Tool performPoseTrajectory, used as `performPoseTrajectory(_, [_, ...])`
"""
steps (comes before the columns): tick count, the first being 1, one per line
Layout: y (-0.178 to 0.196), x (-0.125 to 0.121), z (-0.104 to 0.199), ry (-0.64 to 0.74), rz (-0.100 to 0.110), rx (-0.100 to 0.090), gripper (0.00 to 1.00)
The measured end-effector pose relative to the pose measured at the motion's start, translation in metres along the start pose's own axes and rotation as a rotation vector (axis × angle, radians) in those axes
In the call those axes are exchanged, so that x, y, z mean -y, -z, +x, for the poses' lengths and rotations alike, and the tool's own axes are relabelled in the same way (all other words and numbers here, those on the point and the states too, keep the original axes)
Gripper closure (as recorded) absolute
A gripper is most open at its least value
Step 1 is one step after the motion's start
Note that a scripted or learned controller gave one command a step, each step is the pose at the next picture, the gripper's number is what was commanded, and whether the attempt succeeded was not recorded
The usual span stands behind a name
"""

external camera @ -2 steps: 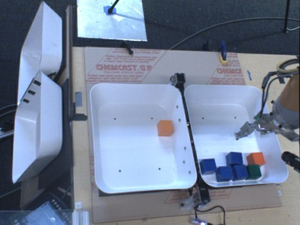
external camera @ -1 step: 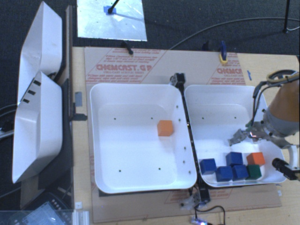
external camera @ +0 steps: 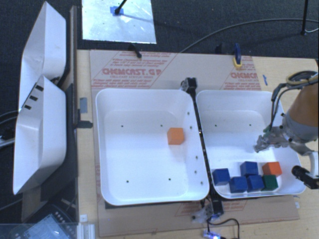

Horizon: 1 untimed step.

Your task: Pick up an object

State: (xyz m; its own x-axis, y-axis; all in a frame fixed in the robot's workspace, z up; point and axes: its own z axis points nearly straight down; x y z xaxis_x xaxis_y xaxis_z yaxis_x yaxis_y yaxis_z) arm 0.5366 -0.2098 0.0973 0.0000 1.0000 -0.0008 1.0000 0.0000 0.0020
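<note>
Two shallow white bins sit side by side on the bench, the left bin (external camera: 107, 148) and the right bin (external camera: 234, 108), meeting at a dark divider running roughly from twelve to six o'clock. One orange cube (external camera: 175, 136) lies alone in the left bin, toward that bin's three o'clock side, near the divider but apart from the wall. Six cubes cluster in the right bin at its six o'clock end: a blue cube (external camera: 221, 176) stands slightly apart at the nine o'clock side of the group, three more blue cubes (external camera: 248, 177) crowd together in the middle, a second orange cube (external camera: 271, 169) sits at the group's two o'clock corner, and a green cube (external camera: 270, 182) lies just below it, touching or nearly touching. The arm (external camera: 303, 114) enters from three o'clock, its orange band over the right bin's far rim. The gripper (external camera: 265, 142) hangs over the right bin, at about twelve o'clock from the cluster and apart from it; nothing shows between its fingers, and whether they are spread or closed I cannot tell. Brown printed board (external camera: 149, 71) lies under both bins.
</note>
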Motion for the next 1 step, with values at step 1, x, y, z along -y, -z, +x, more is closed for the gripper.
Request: performPoseTrajectory(1, [0.0517, 0.0088, -0.0029, 0.0, -0.002, 0.001, 1.0])
